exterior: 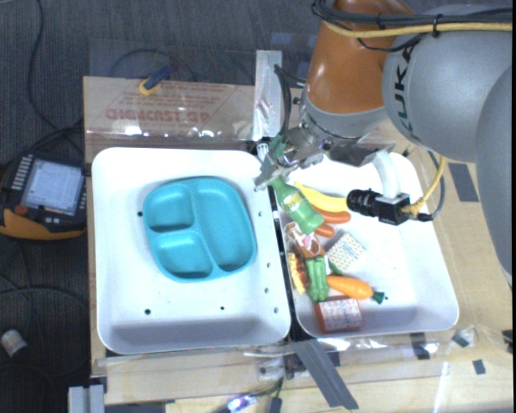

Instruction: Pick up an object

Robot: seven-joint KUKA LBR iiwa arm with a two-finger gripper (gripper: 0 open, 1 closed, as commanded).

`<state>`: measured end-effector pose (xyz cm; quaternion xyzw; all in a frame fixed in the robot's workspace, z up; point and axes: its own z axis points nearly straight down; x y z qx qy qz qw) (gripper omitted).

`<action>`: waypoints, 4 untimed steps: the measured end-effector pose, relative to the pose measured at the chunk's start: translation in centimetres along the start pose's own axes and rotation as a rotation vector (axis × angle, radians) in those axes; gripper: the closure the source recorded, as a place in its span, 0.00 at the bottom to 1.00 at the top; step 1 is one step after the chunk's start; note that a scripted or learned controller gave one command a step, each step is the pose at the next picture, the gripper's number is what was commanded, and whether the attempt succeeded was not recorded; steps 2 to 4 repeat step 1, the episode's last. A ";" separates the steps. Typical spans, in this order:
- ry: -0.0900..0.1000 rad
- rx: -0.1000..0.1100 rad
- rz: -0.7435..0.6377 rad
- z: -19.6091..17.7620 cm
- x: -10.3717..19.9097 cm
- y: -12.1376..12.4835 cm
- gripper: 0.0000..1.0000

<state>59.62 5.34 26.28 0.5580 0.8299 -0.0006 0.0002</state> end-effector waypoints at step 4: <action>0.003 0.002 0.162 3.9 -0.2 -2.1 1.00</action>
